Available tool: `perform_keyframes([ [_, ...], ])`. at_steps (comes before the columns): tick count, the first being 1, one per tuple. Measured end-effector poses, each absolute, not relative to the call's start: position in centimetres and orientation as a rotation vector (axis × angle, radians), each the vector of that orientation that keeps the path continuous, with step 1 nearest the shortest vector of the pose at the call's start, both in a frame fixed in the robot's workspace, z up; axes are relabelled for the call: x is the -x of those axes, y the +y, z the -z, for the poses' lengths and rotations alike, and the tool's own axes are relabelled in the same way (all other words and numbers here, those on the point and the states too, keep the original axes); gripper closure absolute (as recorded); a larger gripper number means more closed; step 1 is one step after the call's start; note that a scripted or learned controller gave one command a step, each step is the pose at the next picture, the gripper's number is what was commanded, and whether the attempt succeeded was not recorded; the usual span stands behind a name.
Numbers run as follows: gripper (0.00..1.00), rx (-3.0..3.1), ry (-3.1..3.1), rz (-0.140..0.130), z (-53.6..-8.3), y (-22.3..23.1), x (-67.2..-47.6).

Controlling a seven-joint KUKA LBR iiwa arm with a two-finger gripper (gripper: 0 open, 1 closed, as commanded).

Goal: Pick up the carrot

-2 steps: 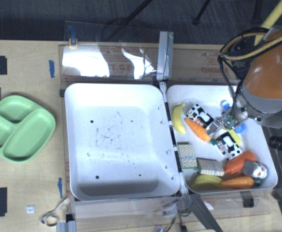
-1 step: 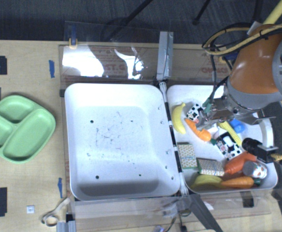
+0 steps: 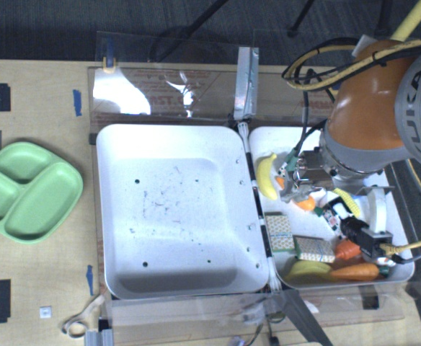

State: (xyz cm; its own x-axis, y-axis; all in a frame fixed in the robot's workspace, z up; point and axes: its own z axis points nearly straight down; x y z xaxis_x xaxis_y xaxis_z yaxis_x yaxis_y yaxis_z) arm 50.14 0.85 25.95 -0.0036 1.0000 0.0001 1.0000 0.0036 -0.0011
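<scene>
Carrot (image 3: 355, 271) lies flat along the near wall of the right bin (image 3: 400, 269), long axis running left-right; I can't tell which end is the tip. My arm (image 3: 373, 114) reaches in from the right, tool (image 3: 297, 182) over the banana (image 3: 267, 176); its state I can't tell.

Orange carrot (image 3: 353, 271), long and thin, lying flat on its side, along the near edge of the right bin (image 3: 405, 278), pointing sideways
</scene>
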Motion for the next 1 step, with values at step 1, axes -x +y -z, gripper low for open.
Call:
perform_keyframes([
  [1,1.00,2.347,-2.090,0.000,-25.94,-5.02,-51.08],
])
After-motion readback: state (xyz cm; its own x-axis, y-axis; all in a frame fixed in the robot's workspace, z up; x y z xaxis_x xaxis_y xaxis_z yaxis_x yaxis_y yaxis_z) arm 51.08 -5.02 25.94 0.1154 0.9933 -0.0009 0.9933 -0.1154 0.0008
